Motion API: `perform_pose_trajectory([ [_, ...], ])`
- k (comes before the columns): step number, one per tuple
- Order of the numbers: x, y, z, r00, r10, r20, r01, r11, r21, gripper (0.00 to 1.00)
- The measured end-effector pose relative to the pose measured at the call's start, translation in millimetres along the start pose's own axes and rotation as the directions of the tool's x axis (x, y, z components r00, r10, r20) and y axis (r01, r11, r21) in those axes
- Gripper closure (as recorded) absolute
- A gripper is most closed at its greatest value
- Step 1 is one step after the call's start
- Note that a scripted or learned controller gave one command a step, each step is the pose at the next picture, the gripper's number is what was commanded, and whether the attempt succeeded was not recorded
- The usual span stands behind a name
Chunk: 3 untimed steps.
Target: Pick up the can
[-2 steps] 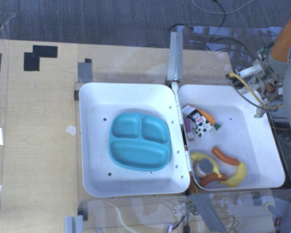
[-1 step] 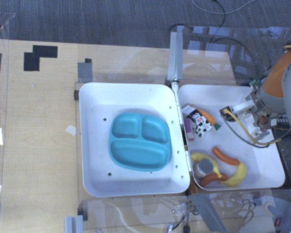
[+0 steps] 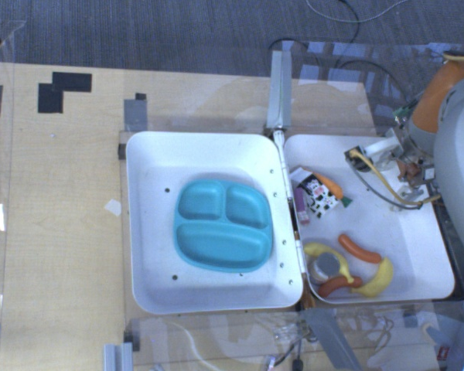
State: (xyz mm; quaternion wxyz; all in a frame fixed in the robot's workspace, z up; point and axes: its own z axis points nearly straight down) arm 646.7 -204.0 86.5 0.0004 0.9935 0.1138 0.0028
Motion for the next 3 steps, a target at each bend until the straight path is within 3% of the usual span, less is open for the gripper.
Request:
perform_pose_trajectory([
  [1, 16, 3, 0, 1.0, 0.019, 0.004, -0.019, 1.0, 0.003, 0.0],
  [2, 19, 2, -13, 1.0, 0.011, -0.003, -0.011, 1.0, -0.002, 1.0],
  [3, 19, 4, -1, 1.0, 0.017, 0.0, -0.017, 1.0, -0.001, 1.0],
])
